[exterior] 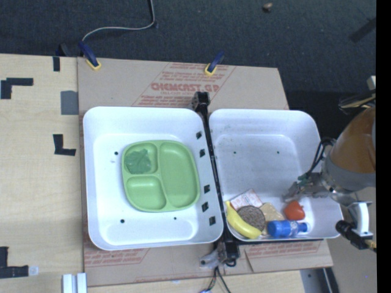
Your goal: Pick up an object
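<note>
Along the front edge of the right bin [263, 133] lie a yellow banana [240, 223], a red and white packet [245, 199], a brown speckled round piece [250, 215], a small red fruit-like object [294, 210] and a blue bottle [285, 229] on its side. My gripper [295, 192] reaches in from the right and hangs low over the bin's right part, just above and behind the red object. I cannot make out anything held in it.
The left bin [104, 127] holds a green divided plate [162, 174] with something green in its upper left compartment. A black divider [208, 163] runs between the two bins. The grey arm [351, 157] covers the right bin's right rim.
</note>
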Robot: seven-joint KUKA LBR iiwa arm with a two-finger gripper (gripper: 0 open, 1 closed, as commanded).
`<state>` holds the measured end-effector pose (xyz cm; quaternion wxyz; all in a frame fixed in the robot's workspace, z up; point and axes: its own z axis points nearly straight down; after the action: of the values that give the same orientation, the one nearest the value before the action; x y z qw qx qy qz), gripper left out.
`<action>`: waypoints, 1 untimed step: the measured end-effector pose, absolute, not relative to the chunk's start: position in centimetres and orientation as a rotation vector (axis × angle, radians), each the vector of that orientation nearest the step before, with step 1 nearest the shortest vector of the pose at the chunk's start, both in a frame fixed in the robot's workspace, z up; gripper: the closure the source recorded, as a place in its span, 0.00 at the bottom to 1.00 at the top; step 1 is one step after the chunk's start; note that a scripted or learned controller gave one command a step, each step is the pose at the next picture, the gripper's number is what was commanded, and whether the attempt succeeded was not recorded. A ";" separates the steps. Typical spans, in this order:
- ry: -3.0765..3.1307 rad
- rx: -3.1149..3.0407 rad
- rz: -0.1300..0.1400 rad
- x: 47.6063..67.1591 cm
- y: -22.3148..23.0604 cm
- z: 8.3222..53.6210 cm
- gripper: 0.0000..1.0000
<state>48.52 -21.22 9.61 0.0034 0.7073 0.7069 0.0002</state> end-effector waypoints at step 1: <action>2.222 2.219 0.000 48.4 -18.2 18.9 1.00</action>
<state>48.43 -18.24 18.93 0.0004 0.7066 0.7076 0.0001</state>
